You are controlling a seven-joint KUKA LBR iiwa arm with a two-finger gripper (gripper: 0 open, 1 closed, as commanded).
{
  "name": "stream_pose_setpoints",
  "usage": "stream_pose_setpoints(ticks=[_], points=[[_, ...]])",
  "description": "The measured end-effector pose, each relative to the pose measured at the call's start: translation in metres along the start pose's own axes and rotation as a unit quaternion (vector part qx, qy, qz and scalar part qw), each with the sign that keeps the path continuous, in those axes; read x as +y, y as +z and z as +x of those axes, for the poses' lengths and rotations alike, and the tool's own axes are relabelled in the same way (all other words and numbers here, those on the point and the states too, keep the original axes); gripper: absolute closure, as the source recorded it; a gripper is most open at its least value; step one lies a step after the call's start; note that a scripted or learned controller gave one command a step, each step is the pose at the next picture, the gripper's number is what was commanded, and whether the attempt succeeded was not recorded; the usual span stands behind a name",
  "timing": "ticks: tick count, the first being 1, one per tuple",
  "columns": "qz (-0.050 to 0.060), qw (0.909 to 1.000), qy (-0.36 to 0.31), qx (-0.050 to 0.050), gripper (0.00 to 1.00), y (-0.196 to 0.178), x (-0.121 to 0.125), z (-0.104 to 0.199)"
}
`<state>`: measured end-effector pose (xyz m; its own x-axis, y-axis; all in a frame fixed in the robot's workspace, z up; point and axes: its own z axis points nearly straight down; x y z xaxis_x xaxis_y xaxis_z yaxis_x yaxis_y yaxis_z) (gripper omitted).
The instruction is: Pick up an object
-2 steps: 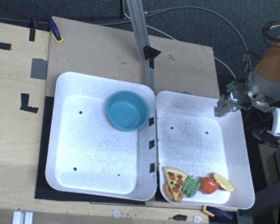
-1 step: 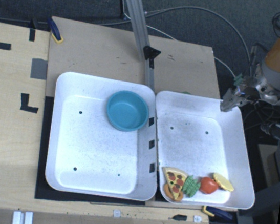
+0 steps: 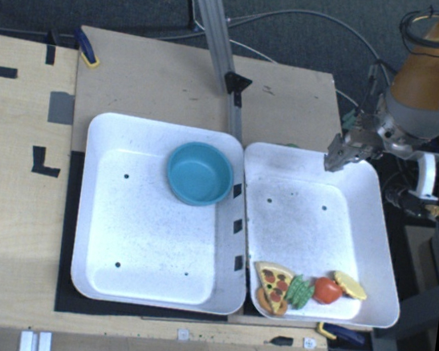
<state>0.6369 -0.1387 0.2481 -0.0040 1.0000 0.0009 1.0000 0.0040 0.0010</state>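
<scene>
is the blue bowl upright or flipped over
Upright: the blue bowl shows its open mouth and inner floor, sitting in the left bin near its far edge.

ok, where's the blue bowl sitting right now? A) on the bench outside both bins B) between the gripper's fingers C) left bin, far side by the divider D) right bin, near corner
C: the blue bowl rests in the left bin, at its far side near the edge shared with the right bin.

My right bin's (image 3: 311, 216) middle lies open; toys crowd its near edge. A blue bowl (image 3: 199, 173) blocks the left bin's (image 3: 144, 249) far side.
</scene>
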Motion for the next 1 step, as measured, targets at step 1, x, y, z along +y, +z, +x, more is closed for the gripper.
stream_pose_setpoints(ticks=[1], points=[[0.001, 1.0000, 0.000, 0.000, 1.00, 0.0085, -0.0080, 0.0456]])
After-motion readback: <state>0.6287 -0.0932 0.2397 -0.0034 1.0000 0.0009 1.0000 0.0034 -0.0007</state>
